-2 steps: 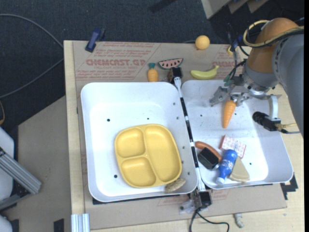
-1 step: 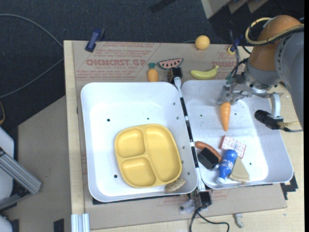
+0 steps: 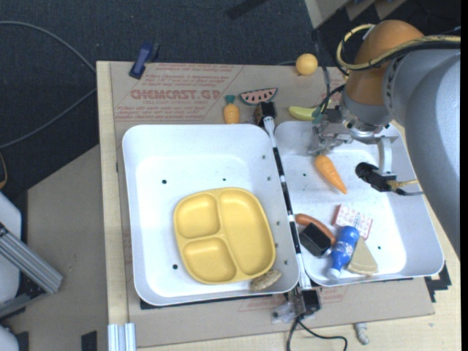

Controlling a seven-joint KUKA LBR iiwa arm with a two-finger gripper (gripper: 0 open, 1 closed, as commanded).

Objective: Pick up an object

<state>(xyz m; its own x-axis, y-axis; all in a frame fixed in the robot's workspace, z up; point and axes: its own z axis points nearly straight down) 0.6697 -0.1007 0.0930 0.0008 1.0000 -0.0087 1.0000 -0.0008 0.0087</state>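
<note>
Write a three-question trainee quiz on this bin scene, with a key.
1. True or false: the yellow divided plate lies in the left bin.
2. Which thing lies nearest the gripper? A) blue bottle B) toy carrot C) orange ball
3. Fill in: the watermelon slice lies on the ____, outside both bins.

Key: 1 true; 2 B; 3 cardboard.

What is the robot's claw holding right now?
Nothing that I can see. The claw hangs over the right bin, just above the carrot's top end, with nothing visibly gripped.
</note>
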